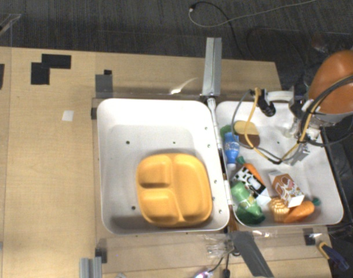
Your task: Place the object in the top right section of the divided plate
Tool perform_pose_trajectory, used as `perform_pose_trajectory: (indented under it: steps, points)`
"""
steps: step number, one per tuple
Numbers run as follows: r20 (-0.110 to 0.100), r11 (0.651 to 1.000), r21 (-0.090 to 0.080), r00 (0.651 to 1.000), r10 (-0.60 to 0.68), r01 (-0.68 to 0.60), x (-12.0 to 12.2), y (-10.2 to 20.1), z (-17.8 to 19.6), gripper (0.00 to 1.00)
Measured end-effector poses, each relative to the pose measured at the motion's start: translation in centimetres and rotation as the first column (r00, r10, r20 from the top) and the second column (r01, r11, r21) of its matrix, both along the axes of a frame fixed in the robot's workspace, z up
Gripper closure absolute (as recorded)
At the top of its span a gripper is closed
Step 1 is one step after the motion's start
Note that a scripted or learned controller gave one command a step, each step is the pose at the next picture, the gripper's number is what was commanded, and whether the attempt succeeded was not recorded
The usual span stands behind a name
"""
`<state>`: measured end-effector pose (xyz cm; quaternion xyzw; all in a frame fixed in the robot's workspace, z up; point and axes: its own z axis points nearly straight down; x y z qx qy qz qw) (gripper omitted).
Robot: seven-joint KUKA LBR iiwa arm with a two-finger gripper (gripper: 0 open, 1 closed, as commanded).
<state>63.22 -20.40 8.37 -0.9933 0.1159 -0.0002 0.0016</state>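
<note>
A yellow divided plate (174, 188) lies in the left white bin (124, 126), toward its front right. It has two small sections on its left and one large section on its right, and nothing lies in them. My gripper (302, 146) hangs over the right part of the right bin (327, 172), below the orange band of the arm (337, 88). Cables cross in front of it. I see nothing clearly held in it.
The right bin holds several items: a blue and green bottle (229, 142), a tan and brown round piece (247, 131), a black, white and orange box (250, 179), a green item (246, 205), a small patterned carton (286, 189) and a carrot (299, 211). A metal divider post (211, 68) stands between the bins.
</note>
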Motion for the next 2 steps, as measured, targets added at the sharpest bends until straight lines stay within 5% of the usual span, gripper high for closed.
perform_pose_trajectory:
  steps: [1, 2]
  points:
    - [0.001, 0.999, 0.001, 0.999, 0.034, -0.034, 3.6, 0.0, 10.9, 0.0]
    - [-0.006, 0.965, 0.004, 0.965, -0.263, 0.263, 0.7, 0.0, 8.6, 0.0]
